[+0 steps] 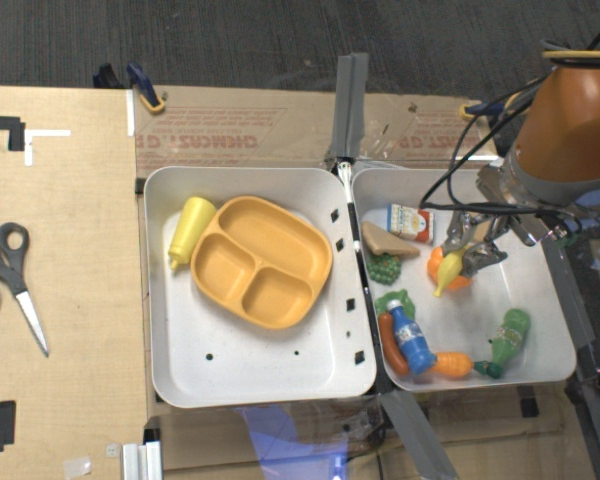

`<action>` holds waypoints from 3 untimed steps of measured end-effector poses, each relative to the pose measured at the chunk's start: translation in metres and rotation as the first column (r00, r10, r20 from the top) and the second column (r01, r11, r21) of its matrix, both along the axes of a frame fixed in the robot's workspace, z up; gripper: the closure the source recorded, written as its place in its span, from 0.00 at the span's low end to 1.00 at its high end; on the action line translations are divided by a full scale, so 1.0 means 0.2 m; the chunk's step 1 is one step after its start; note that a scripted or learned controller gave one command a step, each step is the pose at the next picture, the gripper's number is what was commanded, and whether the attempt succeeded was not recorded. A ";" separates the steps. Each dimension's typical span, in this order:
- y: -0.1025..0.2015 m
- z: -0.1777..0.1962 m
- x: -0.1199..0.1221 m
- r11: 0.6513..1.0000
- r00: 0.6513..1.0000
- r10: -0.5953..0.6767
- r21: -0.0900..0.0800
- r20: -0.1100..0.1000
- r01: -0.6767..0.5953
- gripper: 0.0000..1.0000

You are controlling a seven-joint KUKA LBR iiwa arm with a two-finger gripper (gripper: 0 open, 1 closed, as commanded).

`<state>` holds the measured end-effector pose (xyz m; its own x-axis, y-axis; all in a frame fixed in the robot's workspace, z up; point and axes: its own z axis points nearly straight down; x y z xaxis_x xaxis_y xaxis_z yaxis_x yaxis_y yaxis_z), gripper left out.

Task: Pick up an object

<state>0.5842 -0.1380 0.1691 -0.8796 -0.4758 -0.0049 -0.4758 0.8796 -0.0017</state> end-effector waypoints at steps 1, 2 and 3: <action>0.07 0.41 -0.12 0.998 0.998 0.070 0.000 0.000 -0.070 1.00; 0.20 0.05 -0.40 0.989 0.989 -0.147 0.000 -0.004 0.147 1.00; 0.55 0.42 -0.04 0.997 0.997 -0.079 0.001 -0.001 0.079 1.00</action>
<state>0.5761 -0.0289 0.2530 -0.9145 -0.4046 -0.0045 -0.4046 0.9145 -0.0006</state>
